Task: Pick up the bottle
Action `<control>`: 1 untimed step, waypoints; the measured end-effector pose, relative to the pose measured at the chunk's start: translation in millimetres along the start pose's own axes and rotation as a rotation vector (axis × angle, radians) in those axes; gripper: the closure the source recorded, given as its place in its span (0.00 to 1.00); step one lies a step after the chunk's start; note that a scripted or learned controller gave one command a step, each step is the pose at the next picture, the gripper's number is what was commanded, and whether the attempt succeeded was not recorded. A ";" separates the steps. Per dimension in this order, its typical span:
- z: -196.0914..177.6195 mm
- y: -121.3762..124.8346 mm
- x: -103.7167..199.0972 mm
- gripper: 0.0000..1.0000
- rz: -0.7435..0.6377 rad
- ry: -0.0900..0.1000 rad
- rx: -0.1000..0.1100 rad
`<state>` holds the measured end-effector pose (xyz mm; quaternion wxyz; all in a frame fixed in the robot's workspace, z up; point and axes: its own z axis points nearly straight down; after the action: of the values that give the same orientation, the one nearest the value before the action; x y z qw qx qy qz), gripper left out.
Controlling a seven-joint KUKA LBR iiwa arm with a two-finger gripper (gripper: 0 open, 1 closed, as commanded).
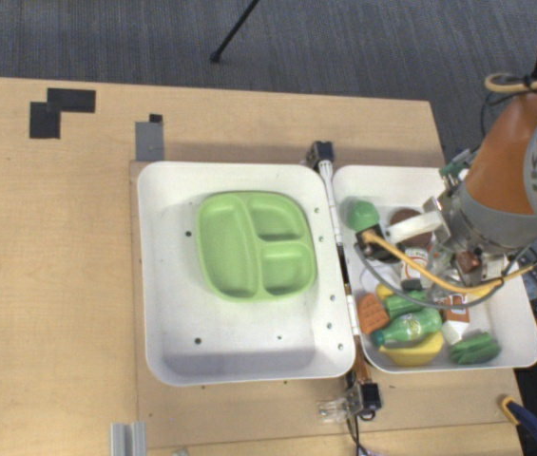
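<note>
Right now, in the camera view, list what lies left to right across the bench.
Black marks → left bin → green tray → divider → right bin with the bottle → arm.

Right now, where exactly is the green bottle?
The green bottle lies on its side in the right bin, near its front edge, just above the yellow banana.

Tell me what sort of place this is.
Probably a robotics lab bench: a robot arm over two white bins, one bearing a green divided plate, the other toy food, on grey carpet.
</note>
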<state>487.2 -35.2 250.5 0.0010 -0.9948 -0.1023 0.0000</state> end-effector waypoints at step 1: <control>-91.3 77.7 2.4 1.00 -0.096 0.003 -0.003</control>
<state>505.3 -110.9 341.7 -0.0006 -0.9887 -0.1499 -0.0015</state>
